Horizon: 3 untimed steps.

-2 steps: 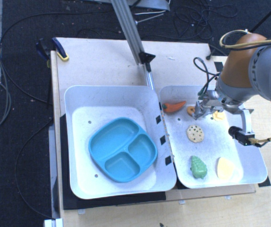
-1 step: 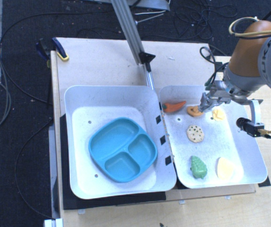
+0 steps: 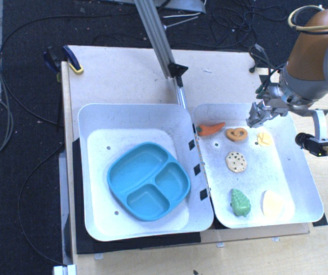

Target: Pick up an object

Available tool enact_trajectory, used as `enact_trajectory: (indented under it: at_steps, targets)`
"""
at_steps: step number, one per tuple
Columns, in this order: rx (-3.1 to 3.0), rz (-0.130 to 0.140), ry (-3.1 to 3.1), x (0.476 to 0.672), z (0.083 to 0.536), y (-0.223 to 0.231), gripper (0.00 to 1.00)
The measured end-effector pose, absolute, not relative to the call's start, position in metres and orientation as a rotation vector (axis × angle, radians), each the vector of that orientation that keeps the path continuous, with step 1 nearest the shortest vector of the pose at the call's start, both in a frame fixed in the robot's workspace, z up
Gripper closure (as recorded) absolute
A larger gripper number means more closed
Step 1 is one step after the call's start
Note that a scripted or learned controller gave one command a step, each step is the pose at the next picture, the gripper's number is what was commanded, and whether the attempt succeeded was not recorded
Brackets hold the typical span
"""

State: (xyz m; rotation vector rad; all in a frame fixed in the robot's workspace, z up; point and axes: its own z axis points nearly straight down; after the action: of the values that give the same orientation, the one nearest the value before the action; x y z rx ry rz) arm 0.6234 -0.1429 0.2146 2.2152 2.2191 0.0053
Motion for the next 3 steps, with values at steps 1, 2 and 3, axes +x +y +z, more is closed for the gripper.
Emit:
enact_trajectory:
  at_steps: [1, 2, 3]
  targets:
    - [2.214, 0.003, 2.229, 0.619, 0.227, -0.092, 1.00]
    - [2.213, 0.004, 2.230, 0.615, 0.237, -0.042, 1.00]
    - [2.213, 0.002, 2.233, 0.617, 0.231, 0.021, 1.00]
